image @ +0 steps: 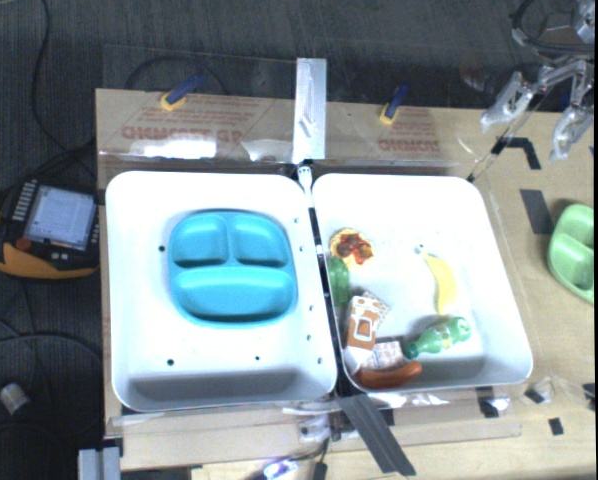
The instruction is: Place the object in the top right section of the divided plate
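A blue divided plate (229, 266) lies in the left bin (139, 368); its top right section (258, 240) holds nothing. The right bin (479, 218) holds a yellow banana (441, 280), a yellow-and-red food piece (352, 246), a green item (337, 280), an orange-and-white carton (364, 320), a green bottle (437, 336) and a reddish sausage (389, 373). My gripper (537, 116) hangs high at the upper right, beyond the right bin's far corner, open with nothing between its fingers.
A light green container (575, 248) sits on the bench right of the right bin. A handheld device (54, 223) lies left of the left bin. A metal divider post (309, 108) stands behind the seam between the bins.
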`<state>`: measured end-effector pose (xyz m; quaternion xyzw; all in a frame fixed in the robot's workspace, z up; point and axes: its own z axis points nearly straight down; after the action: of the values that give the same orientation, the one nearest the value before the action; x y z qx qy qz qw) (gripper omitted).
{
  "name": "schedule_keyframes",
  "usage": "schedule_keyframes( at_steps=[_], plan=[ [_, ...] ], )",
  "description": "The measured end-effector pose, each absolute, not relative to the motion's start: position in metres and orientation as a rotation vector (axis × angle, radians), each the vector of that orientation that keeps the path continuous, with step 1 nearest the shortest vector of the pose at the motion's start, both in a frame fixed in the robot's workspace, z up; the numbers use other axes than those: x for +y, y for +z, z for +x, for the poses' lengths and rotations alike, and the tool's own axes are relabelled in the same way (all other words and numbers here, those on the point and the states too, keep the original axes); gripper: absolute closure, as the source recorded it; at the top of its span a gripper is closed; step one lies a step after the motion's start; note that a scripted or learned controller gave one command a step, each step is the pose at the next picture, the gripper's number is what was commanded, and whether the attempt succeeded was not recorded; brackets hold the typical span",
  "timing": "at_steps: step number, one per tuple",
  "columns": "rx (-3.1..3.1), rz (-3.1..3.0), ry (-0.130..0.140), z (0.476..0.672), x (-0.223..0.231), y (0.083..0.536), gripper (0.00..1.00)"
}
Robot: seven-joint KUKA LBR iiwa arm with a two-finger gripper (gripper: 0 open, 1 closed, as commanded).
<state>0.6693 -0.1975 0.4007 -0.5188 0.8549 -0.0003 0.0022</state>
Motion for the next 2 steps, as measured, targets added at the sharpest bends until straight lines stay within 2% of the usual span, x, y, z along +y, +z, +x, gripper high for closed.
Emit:
schedule_keyframes(
  at_steps=[1,2],
  plan=[
    [2.562,-1.81,-0.002,0.6695,-0.2227,0.4344,0.0],
    [2.331,-2.097,-0.001,0.6699,-0.2215,0.4341,0.0]
  ],
)
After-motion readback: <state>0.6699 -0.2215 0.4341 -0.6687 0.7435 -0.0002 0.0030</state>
